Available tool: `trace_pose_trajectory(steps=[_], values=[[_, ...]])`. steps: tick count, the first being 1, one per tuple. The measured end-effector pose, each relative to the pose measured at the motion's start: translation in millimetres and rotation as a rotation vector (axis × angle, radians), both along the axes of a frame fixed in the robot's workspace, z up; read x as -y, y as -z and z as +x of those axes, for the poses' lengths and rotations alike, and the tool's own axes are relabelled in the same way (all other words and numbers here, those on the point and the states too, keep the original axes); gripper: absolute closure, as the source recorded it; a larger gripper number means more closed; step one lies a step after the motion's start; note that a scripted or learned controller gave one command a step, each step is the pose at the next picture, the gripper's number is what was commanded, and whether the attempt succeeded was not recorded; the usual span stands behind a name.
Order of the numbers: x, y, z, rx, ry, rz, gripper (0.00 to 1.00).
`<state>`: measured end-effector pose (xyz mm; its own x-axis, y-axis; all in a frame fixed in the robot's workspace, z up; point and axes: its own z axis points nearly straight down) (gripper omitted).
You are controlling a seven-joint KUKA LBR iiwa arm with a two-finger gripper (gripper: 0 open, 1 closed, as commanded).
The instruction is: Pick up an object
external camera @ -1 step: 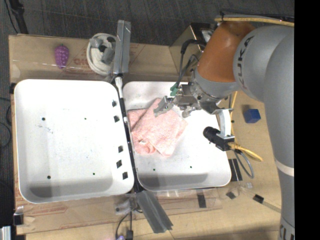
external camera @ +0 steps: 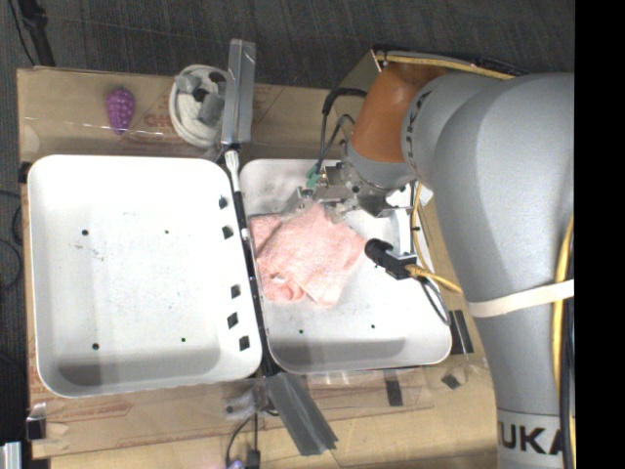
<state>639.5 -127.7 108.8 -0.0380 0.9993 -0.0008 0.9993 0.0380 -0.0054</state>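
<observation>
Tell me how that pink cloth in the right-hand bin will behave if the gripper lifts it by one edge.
The pink cloth lies crumpled in soft folds, so it will probably droop and unfold rather than come up stiff. It looks like thin towelling, so likely light. Its fuzzy surface should grip well, though a pinch by the gripper may catch only one layer.

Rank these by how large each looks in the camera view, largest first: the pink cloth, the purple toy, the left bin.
1. left bin
2. pink cloth, lying in the right bin
3. purple toy, on the bench behind the left bin

The gaps are wide, so camera nearness does not change the order.
</observation>
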Motion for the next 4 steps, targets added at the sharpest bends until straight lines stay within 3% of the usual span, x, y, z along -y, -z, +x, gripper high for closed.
trace_pose_trajectory(steps=[1,2,3,4], values=[[72.0,15.3,-40.2,0.005,-0.046,0.001,0.00],[60.5,14.7,-8.9,0.008,-0.300,0.000,0.00],[79.7,14.6,18.3,0.008,-0.424,0.001,0.00],[79.7,14.6,18.3,0.008,-0.424,0.001,0.00]])
